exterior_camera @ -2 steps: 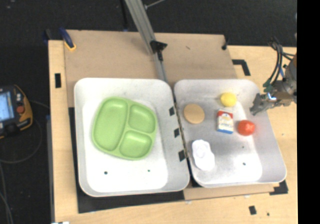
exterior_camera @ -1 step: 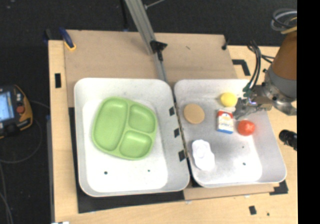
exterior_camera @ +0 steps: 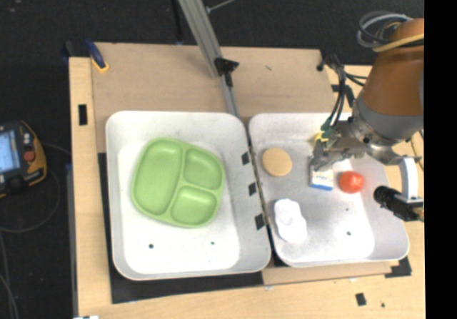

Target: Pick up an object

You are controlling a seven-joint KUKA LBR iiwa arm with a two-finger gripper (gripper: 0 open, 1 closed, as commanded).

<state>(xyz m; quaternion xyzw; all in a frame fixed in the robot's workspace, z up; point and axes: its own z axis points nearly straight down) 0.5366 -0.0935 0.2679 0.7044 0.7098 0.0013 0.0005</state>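
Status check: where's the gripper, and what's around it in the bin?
Gripper low in right white bin, over small blue-and-white box. Red ball just beside box; tan round disc apart.

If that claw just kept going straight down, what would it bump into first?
Most likely the small blue-and-white box, which lies right under the claw in the right bin, beside the red ball. Depth is hard to judge from this slanted view.

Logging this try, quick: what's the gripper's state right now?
Gripper: low in the right bin, over the small blue-and-white object; grip cannot be told.
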